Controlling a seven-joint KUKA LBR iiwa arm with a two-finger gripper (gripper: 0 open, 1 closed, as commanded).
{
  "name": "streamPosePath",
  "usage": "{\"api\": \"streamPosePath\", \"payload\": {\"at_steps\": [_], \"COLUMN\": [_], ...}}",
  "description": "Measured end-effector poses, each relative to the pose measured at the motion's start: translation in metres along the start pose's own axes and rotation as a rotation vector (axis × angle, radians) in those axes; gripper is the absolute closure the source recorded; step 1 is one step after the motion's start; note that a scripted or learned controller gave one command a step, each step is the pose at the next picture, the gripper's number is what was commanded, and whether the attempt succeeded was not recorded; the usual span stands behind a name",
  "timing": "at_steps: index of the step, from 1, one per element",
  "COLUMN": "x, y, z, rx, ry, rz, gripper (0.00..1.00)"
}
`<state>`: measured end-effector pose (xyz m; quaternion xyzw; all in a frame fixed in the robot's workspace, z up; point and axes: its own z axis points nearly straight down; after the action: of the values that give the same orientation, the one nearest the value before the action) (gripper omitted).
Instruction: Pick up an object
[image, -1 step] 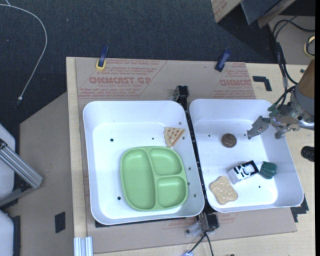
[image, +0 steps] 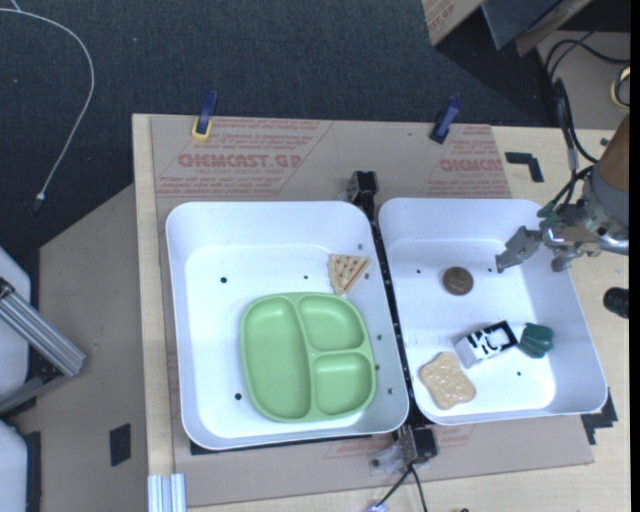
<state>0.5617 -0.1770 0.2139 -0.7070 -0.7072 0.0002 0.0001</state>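
Observation:
My gripper (image: 538, 252) hangs over the upper right part of the right bin (image: 430, 215), open, with nothing between its fingers. A round brown cookie (image: 458, 281) lies in that bin, left of and slightly below the gripper. Further toward the front are a white and black block (image: 487, 342), a teal piece (image: 536, 339) touching its right end, and a tan toast slice (image: 446, 380). The left bin (image: 200, 240) holds a green divided plate (image: 307, 355) and a tan waffle cracker (image: 347, 270) near its right wall.
The two bins sit side by side on a cardboard sheet (image: 250, 150), joined by black clips at back (image: 362, 185) and front (image: 418, 443). Blue clamps (image: 205, 115) (image: 445, 118) hold the sheet's far edge. Cables hang at the upper right.

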Motion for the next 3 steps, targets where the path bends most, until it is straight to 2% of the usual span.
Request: {"api": "streamPosePath", "payload": {"at_steps": [1,2,3], "x": [0.001,-0.003,-0.002], "y": [0.002,0.001,0.0], "z": [0.043,0.104,0.131], "rx": [0.005,0.004,0.005], "ry": [0.002,0.001,0.002], "rz": [0.0,0.001,0.0], "gripper": [0.0,0.0,0.0]}}
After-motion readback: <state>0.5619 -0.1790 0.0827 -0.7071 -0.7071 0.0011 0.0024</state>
